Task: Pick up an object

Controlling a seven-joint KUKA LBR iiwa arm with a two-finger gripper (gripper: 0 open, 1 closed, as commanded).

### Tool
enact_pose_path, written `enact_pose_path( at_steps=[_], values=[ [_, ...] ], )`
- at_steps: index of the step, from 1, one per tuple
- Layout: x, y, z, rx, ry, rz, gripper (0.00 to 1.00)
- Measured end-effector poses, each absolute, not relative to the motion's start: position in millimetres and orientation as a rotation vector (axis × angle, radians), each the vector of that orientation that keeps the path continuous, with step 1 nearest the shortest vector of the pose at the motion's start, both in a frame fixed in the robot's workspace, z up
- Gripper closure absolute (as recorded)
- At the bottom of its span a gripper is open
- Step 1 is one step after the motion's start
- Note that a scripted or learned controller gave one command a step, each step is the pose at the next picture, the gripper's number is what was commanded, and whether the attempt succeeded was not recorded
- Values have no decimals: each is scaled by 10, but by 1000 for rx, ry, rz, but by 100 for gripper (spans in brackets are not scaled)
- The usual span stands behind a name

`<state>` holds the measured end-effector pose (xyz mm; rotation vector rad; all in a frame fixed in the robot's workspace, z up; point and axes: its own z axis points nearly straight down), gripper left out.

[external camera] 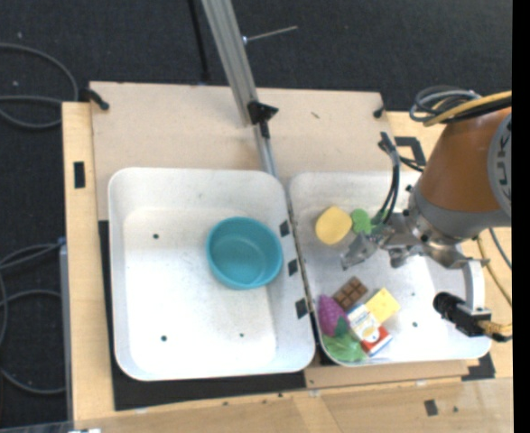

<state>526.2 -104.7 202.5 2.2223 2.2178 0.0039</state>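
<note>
Apparently low over the right bin (445, 345), pincer (370, 249) beside yellow object (333, 225).

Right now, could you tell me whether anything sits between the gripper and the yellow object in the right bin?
Yes: a small green object lies between the gripper and the yellow object, touching the yellow object's right side.

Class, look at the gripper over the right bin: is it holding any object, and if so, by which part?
Nothing is held. The gripper hangs in the right bin just below the yellow object and green object, with nothing between its fingers.
</note>
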Motion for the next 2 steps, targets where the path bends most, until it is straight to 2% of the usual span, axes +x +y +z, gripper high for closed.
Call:
enact_pose_path(
  at_steps=[1,2],
  values=[
    [5263,-1047,2025,2223,2216,5,0],
    [5257,-983,1427,2226,2221,-7,0]
  ],
)
